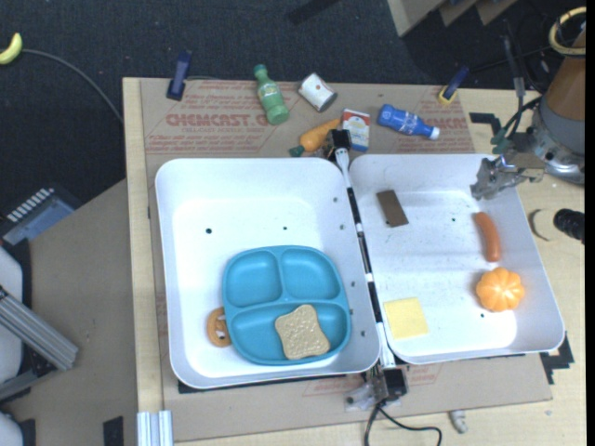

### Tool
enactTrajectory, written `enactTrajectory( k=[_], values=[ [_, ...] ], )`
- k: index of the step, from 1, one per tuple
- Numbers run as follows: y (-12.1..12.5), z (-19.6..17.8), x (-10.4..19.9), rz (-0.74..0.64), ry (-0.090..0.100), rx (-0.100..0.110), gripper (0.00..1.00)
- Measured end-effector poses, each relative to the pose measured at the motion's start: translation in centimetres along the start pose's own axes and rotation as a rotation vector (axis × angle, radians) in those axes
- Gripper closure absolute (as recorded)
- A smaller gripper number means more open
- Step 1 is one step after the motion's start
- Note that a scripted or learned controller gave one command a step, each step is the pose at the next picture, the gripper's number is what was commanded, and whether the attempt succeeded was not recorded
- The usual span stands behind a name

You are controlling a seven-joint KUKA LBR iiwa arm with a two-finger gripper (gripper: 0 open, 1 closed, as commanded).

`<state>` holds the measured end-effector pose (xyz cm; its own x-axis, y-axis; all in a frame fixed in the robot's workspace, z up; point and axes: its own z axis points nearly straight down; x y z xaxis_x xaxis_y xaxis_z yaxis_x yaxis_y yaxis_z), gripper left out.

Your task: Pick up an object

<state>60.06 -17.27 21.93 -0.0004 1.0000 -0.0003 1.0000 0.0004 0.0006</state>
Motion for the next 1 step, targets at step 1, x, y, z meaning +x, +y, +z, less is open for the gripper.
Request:
enactTrajectory(
  k=[1],
  values=[
    [-4.82,-0.15,-2.87,0.002,-0.001,0.001,1.0]
  ],
)
